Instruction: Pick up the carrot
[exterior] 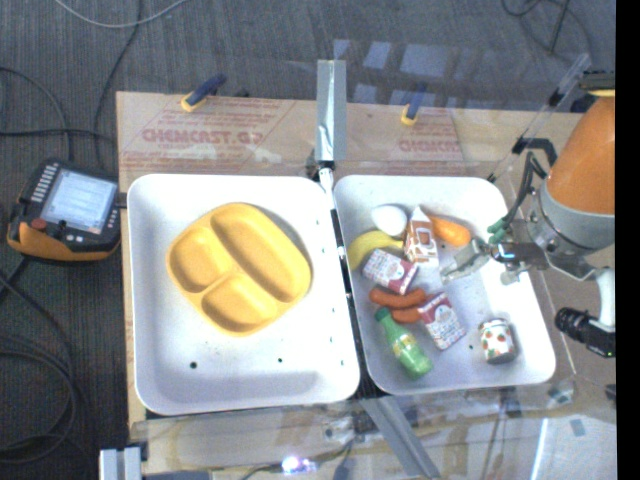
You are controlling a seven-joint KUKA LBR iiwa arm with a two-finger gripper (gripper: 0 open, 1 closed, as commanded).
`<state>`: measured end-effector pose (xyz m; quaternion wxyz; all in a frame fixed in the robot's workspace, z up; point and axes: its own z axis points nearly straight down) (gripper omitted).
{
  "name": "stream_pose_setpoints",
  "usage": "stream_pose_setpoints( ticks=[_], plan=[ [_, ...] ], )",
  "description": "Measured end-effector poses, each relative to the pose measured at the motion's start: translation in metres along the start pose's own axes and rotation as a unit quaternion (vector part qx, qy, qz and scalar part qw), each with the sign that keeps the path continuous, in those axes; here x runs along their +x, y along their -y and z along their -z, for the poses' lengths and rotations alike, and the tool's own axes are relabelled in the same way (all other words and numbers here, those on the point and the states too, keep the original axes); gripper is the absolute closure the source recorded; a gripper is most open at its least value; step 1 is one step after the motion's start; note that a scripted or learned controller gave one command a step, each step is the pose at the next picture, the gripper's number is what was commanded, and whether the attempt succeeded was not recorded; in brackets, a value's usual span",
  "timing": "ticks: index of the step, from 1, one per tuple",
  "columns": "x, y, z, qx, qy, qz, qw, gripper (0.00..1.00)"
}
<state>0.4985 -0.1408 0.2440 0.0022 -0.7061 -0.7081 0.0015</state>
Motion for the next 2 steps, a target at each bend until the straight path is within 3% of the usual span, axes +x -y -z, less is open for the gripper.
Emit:
stream_pose_setpoints(
  ticks=[1,2],
  plan=[
    [-0.056,-0.056,0.019,-0.001,0.001,-0.026,0.9997,0.00],
    [-0.056,-0.143,-0.089,0.000,0.001,0.022,0.9998,0.00]
  ],
)
